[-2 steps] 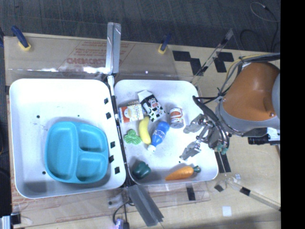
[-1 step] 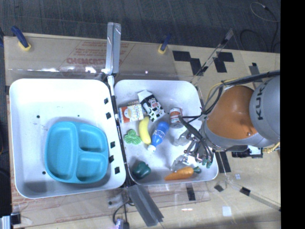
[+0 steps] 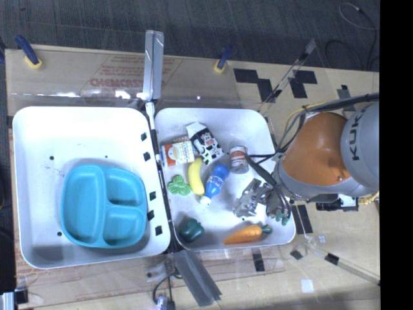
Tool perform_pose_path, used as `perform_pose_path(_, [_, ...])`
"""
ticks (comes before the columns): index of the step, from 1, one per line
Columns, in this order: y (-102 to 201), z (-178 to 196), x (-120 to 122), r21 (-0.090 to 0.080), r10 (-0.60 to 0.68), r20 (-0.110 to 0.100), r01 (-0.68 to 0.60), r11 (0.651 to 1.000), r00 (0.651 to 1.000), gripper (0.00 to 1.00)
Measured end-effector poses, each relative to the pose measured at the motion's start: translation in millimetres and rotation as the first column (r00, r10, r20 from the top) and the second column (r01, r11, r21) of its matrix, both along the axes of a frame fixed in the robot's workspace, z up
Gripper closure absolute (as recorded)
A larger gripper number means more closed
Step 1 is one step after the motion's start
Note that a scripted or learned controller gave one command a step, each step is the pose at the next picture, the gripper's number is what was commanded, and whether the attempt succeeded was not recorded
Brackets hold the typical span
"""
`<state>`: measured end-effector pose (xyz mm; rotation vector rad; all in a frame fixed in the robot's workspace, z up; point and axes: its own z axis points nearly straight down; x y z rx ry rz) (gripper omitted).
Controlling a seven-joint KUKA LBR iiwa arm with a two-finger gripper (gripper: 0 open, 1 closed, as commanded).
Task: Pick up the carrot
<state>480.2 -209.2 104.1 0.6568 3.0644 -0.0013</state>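
From my overhead feed I see the carrot (image 3: 244, 234) lying on its side near the front wall of the right bin (image 3: 271, 129), its green tip pointing toward the bin's right corner. The gripper (image 3: 250, 199) hangs just above and behind it, low over the bin floor, with the arm (image 3: 322, 157) reaching in from the right. I cannot tell how the fingers stand; the metal parts blur together from this angle, and nothing seems to sit between them, though I would not swear to it. Left of the gripper lie a blue bottle (image 3: 216, 181), a banana (image 3: 195, 176), and a small can (image 3: 239, 159). A dark green pepper (image 3: 190, 230) rests near the front left corner. The left bin (image 3: 32, 134) holds a blue divided tray (image 3: 103, 205).
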Motion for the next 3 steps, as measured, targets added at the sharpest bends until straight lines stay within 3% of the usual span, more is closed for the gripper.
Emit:
perform_pose_path(1, [-2.0,86.1,-2.8,0.002,-0.031,-0.006,0.031,1.000,0.999,1.00])
perform_pose_path(2, [-1.9,85.9,-2.8,0.002,-0.032,-0.006,0.032,1.000,0.999,0.00])
perform_pose_path(3, [-0.1,-10.6,-0.9,0.000,0.031,-0.001,-0.031,1.000,1.000,0.00])
